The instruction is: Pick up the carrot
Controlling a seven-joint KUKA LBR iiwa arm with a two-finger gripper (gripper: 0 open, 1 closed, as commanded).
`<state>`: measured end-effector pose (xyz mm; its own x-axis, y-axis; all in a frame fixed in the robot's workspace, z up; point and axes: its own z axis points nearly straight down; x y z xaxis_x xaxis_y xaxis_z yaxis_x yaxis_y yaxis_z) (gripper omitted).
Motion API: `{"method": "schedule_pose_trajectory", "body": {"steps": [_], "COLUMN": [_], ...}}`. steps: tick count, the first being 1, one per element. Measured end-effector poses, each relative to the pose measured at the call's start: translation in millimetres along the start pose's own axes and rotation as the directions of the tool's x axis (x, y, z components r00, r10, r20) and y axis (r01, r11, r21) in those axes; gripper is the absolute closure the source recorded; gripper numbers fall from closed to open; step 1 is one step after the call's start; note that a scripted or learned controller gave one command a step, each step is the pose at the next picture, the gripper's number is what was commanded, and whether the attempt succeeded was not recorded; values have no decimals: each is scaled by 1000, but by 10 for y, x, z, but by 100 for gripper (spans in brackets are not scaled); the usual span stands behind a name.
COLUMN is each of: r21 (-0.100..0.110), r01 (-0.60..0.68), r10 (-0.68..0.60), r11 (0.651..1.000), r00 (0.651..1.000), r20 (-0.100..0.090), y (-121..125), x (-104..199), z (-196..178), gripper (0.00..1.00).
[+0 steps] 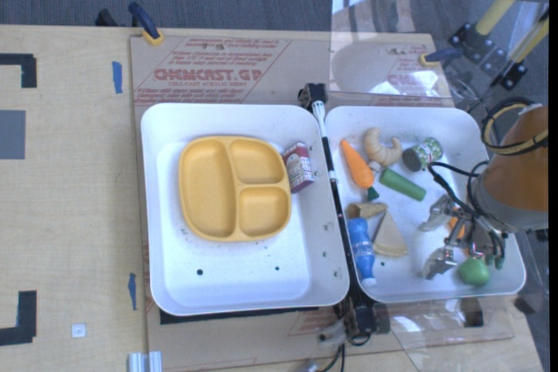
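Observation:
The orange carrot (pixel 355 163), with its green end toward the front, lies in the right bin (pixel 506 274) near the bin's left wall. My gripper (pixel 437 239) hovers low over the right part of the same bin, well to the right of the carrot and nearer the front. Its two metal fingers (pixel 433 217) stand apart, open, with only bare bin floor between them. The arm's orange band (pixel 520 170) rises behind it at the right edge.
Around the carrot lie a tan peanut-shaped piece (pixel 381 147), a green cylinder (pixel 402 184), a small can (pixel 422 154), a blue bottle (pixel 361 248) and a cheese wedge (pixel 390 236). A green ball (pixel 474 272) sits by the gripper. The left bin holds a yellow divided plate (pixel 234 187) and a red can (pixel 299 166).

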<state>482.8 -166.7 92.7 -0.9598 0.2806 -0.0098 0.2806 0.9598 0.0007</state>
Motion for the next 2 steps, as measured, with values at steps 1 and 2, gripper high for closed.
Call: {"method": "schedule_pose_trajectory", "body": {"steps": [1, 2], "r21": [-1, -1], "r01": [2, 2], "r10": [-2, -2], "r11": [1000, 1000], "r00": [1000, 1000], "r20": [10, 8], "y": [16, 17], "x": [-28, -24], "z": [-111, -106], "gripper": [100, 0]}}
